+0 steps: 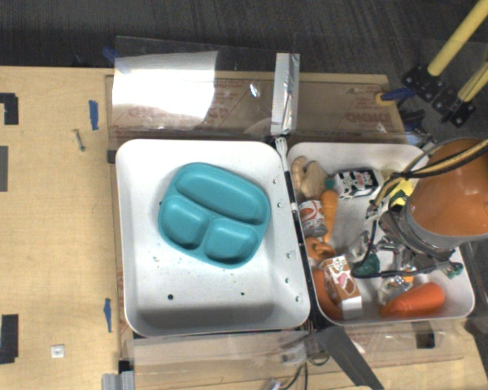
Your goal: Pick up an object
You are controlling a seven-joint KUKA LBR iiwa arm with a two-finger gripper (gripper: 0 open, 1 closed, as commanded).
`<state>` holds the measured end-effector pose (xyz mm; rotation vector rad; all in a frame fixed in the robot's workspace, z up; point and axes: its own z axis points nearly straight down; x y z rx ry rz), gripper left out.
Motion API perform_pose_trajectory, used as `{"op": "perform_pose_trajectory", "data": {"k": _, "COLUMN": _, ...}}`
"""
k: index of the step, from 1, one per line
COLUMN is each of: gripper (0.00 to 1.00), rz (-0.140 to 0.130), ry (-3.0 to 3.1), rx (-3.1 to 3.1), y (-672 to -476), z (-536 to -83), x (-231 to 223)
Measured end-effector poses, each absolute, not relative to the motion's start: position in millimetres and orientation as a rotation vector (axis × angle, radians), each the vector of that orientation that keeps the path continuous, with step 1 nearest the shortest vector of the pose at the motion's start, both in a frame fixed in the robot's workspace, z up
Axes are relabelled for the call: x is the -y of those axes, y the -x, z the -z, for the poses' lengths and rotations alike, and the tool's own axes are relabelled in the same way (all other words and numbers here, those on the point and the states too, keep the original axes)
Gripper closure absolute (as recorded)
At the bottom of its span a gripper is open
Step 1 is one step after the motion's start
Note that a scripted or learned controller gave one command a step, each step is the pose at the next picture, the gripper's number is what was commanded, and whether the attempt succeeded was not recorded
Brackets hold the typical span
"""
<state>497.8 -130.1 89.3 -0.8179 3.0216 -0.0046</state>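
Camera view: the left bin (138, 242) holds one teal divided tray (214, 213), upside down. The right bin (464, 303) is crowded with small items, so candidates lie close together. The gripper (384, 260) hangs low over the clutter, near an orange carrot (412, 299) and a small carton (342, 283). Jaw state: cannot tell; nothing is visibly held.

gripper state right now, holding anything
Gripper: cannot be told. It is low in the right bin, over the clutter beside the carrot.
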Motion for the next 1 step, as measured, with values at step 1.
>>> {"op": "perform_pose_trajectory", "data": {"k": 1, "gripper": 1.00, "rz": 0.011, "ry": 0.817, "rx": -3.006, "y": -503.0, "z": -102.1, "x": 128.1}}
